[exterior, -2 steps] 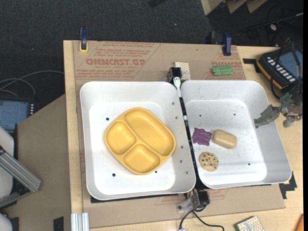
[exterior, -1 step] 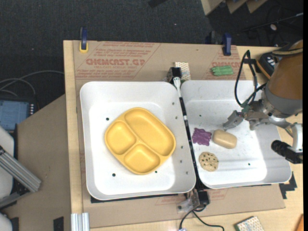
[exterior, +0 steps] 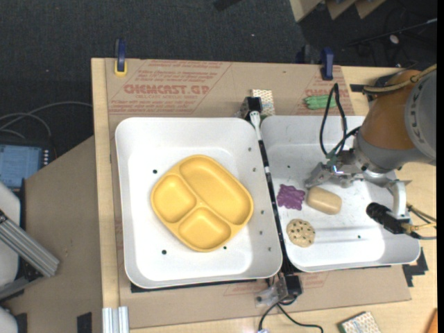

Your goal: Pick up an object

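Now the hand (exterior: 331, 175) hovers just above the bun (exterior: 324, 200) in the right bin (exterior: 347, 255); its grip state I cannot tell. Descending squarely over the bun, clear of 2 neighbours, probably works best.

Grey arm (exterior: 423, 127); orange band (exterior: 386, 120); black cable (exterior: 331, 116) looping above

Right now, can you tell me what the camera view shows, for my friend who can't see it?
A grey robot arm with an orange band reaches from the right over the right white bin, its gripper just above a tan bread-roll-shaped object, beside a purple crinkly piece and a round chocolate-chip cookie. The left white bin holds a yellow three-compartment plastic plate.
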### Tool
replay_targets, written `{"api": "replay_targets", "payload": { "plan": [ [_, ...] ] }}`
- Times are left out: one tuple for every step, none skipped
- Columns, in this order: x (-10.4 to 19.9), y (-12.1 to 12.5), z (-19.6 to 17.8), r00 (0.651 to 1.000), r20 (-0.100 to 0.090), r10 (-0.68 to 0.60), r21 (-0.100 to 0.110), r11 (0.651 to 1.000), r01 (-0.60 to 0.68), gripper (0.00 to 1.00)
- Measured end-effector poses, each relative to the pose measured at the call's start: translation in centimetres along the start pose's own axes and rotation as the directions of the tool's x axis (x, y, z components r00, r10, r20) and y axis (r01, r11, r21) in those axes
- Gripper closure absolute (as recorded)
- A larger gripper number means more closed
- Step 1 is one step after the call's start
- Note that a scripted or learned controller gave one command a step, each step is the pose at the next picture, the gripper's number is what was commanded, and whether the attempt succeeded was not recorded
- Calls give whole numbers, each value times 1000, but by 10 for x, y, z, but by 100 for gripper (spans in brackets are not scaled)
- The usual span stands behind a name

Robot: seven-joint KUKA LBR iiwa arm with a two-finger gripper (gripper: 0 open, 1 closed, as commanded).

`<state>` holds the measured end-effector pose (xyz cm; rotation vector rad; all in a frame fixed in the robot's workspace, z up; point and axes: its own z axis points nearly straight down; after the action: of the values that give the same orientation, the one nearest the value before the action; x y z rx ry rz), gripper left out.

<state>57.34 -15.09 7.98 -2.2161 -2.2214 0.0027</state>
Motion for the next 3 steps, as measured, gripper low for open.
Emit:
{"api": "replay_targets", "payload": {
  "plan": [
    [-26, -99, -98, 1000, 2, 9, -3, 1000, -9, 0],
    [-27, -52, -20, 1000, 5, 3, -18, 1000, -3, 0],
    [-24, 14, -10, 1000, 6, -1, -19, 1000, 1, 0]
  ]
}}
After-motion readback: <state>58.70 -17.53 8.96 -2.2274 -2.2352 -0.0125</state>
